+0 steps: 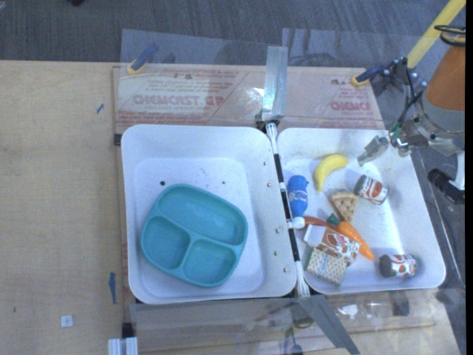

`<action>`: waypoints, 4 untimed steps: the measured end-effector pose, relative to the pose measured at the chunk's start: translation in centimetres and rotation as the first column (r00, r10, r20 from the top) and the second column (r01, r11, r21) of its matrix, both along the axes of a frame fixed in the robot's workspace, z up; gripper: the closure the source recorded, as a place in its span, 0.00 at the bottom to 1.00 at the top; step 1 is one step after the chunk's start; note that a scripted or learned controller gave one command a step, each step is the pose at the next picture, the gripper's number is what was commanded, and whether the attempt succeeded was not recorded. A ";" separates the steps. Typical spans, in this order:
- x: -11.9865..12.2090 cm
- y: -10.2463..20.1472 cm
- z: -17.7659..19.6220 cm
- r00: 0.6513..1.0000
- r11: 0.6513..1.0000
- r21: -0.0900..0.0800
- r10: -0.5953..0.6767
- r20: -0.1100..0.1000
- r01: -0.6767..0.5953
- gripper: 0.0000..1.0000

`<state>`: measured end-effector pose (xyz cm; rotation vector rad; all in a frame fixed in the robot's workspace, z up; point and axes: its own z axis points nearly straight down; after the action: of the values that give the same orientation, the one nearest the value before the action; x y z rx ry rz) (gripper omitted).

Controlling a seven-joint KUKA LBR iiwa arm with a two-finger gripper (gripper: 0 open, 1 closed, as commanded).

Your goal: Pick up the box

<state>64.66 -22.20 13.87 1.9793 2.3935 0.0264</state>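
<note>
White plastic walls frame the right bin point(425, 220), where the box point(327, 265) lies against the near-left corner, crowded by a carrot point(347, 234). Near the far-right rim hovers the gripper point(375, 148), carrying nothing; its spread is unclear.

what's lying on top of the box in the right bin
A carrot lies across the box, its tip pointing lower right. The box face beneath the carrot is covered.

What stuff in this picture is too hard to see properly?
- Grey metal pincer, camera view: small and blurred, so its grip state is unclear.
- Small patterned cardboard box: the orange toy carrot lies across its upper part; print too small to read.
- Grey-and-orange robot arm: cut off by the right edge.
</note>
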 end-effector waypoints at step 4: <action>-4.5 1.1 -5.1 0.995 0.995 0.019 0.095 -0.029 -0.095 0.00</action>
<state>60.12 -21.07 8.78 1.8842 2.5129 0.0205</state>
